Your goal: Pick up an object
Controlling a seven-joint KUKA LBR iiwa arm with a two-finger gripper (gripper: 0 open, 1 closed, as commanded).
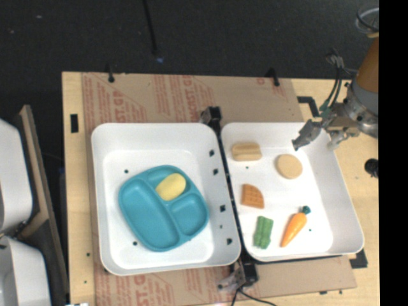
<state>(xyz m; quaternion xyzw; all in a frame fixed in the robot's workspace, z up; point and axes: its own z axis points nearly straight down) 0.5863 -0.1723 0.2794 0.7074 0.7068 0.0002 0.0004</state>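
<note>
The arm's gripper hovers over the right white bin; I cannot tell its fingers' state. Best centre squarely above the round tan biscuit before descending.

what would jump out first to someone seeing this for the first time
The bright blue divided plate in the left bin grabs the eye first, with a yellow lump of food sitting in its upper compartment. Next comes the right bin, scattered with toy food: a bread roll, a round cookie, a waffle piece, a green vegetable and an orange carrot. The gripper hangs over that bin's upper right corner.
</note>
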